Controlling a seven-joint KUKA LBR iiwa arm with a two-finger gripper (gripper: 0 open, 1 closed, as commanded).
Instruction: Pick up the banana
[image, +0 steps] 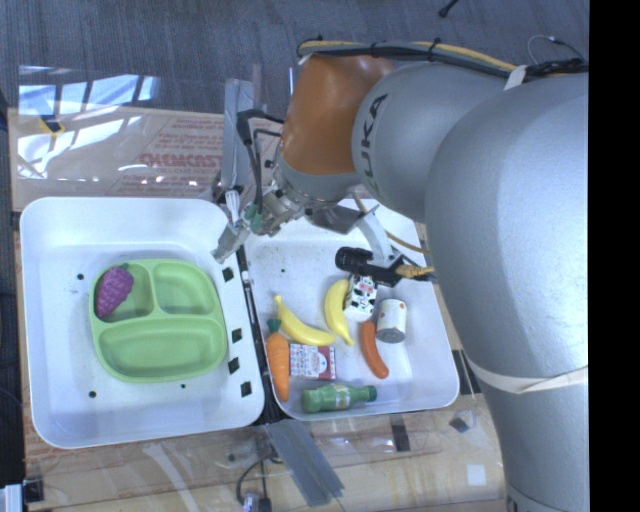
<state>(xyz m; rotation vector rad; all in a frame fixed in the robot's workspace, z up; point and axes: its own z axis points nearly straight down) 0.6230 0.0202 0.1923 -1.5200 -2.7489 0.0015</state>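
On the left, a green tray (160, 320) held grapes (113, 288). The jaws (232, 243), seemingly apart and empty, hovered over the bins' divide. Approach stage, I judged: next, move right and descend onto the bananas (303, 326) in the right bin (425, 385).
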